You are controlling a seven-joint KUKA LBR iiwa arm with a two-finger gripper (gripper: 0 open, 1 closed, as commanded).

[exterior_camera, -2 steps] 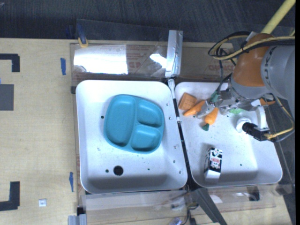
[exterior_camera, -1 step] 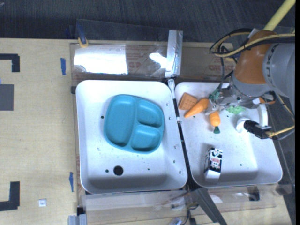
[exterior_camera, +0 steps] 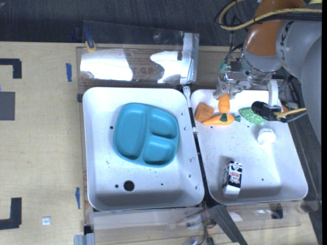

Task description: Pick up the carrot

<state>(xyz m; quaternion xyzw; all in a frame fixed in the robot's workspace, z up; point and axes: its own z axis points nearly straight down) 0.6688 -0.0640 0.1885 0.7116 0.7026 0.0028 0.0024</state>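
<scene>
- Over the far edge of the right bin (exterior_camera: 286, 188), the arm (exterior_camera: 286, 34) reaches down, wrist vertical.
- Its gripper (exterior_camera: 224, 97) pinches an orange piece (exterior_camera: 224, 104).
- A carrot (exterior_camera: 218, 119) lies just below, beside the green leafy piece (exterior_camera: 251, 115).

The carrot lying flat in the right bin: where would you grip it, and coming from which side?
Probably across the middle of the carrot, coming straight down from above. It lies on its side, long axis running left-right in the camera view, so fingers closing across its narrow width should fit. An orange wedge sits close at its left end and a green item near its right, so the ends look crowded.
</scene>
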